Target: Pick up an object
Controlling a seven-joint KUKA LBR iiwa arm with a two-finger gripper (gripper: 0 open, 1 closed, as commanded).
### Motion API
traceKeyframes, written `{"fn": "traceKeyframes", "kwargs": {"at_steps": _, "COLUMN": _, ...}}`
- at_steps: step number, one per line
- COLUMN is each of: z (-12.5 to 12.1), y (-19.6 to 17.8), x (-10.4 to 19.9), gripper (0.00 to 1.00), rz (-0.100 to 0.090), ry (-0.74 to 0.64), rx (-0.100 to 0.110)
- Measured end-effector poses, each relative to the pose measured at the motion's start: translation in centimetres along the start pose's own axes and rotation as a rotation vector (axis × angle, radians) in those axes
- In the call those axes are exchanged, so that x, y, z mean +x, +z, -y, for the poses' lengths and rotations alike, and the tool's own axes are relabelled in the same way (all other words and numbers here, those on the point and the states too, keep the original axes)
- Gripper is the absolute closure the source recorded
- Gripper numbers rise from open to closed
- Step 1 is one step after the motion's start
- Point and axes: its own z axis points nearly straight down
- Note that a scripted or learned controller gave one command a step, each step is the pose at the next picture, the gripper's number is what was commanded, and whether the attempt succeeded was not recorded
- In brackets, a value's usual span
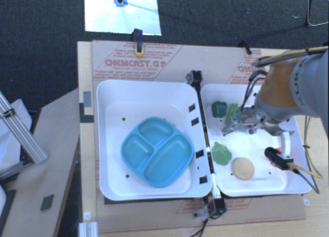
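- Starting at the left of the frame, the left bin [105,143] holds a blue divided plate [157,151], lying flat toward its lower middle.
- Right of the divider, the right bin [257,187] holds a dark green block [219,109] near its upper left corner, a pale green lump [222,153] lower down, and a tan ball [242,168] just right of that lump.
- My gripper [237,125] hangs over the right bin's upper middle, between the block and the lump; whether my jaws are parted or closed I cannot tell.
- My arm [295,84] enters from the right edge.
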Motion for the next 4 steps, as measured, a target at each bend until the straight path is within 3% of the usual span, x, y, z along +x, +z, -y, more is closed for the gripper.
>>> {"fn": "traceKeyframes", "kwargs": {"at_steps": 1, "z": -0.2, "y": -1.3, "x": 0.0, "gripper": 1.00, "rz": 0.001, "ry": 0.000, "rx": -0.005}}
{"fn": "traceKeyframes", "kwargs": {"at_steps": 2, "z": -0.5, "y": -7.7, "x": -0.4, "gripper": 1.00, "rz": 0.002, "ry": -0.001, "rx": -0.009}}
{"fn": "traceKeyframes", "kwargs": {"at_steps": 4, "z": -0.9, "y": -16.9, "x": -0.1, "gripper": 1.00, "rz": 0.002, "ry": -0.003, "rx": -0.009}}
